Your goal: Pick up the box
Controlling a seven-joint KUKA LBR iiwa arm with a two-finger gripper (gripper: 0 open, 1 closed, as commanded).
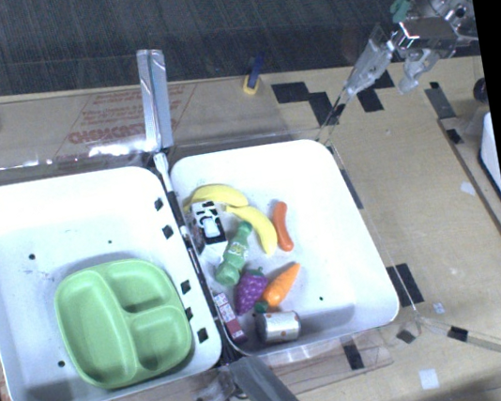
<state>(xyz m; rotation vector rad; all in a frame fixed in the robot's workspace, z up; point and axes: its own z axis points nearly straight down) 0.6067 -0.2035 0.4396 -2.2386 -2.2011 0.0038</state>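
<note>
Camera view, nearest edge first: a silver can [278, 325] lies on its side at the front of the right bin [355, 253], with purple grapes [251, 290] and a carrot [283, 282] just behind it. All the clutter crowds toward the divider, which I judge will make a clean reach awkward. In the left bin [0, 237] a green tray [123, 321] sits alone, no concern of mine.

Further back, a green bottle [234, 256] leans up against the box [208, 223], my target, black and white, pressed close to the divider wall. A banana [222, 199] curls around its far side, and an orange pepper [281, 226] lies to its right, so the box is hemmed in.

Farthest, I, the gripper [339, 113], hang outside the right bin's back corner, well apart from the box, carrying nothing. Whether I am released or clenched I cannot tell.
</note>
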